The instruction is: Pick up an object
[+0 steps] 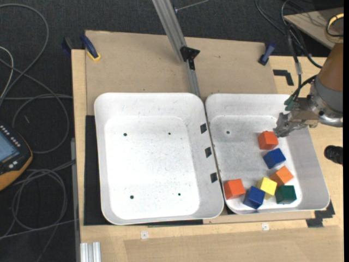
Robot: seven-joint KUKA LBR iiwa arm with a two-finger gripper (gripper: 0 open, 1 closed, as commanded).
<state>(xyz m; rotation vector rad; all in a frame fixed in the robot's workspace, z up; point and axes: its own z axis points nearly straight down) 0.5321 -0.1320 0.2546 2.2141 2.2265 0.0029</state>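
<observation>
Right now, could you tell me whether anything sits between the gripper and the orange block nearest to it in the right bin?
Nothing visible does. The gripper hangs just up and right of that orange block, with bare bin floor between them. The nearest blue block lies on the block's far side.

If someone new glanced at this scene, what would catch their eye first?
Probably the bright blocks clustered in the right bin: an orange block directly beside the gripper, a blue block below it, and a yellow block near the front rim. The left bin sits alongside.
</observation>
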